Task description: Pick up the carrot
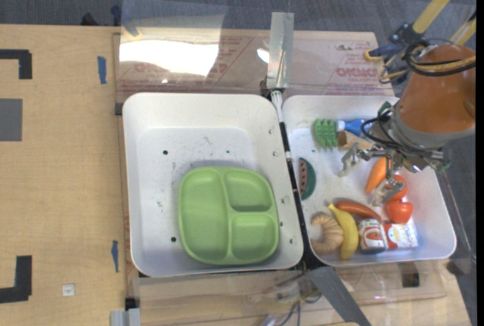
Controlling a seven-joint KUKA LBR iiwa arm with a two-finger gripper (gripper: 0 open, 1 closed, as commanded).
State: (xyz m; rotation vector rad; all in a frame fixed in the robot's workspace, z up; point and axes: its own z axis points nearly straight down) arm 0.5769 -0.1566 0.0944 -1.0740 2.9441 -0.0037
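Note:
The carrot [376, 175] is a small orange piece lying tilted in the middle of the right bin [446, 241]. My gripper [373, 166] hangs from the grey and orange wrist [435, 101], which comes in from the right. It sits directly over the carrot, at or just above it. Metal parts and cables of the gripper hide the carrot's upper end. I cannot see whether the carrot is held.
Around the carrot in the right bin lie a red tomato [399, 209], a red pepper [355, 206], a banana [348, 231], a bread piece [325, 230], a small packet [376, 236], a watermelon slice [305, 177] and a green brush-like toy [325, 133]. The left bin [151, 135] holds a green divided plate [227, 215].

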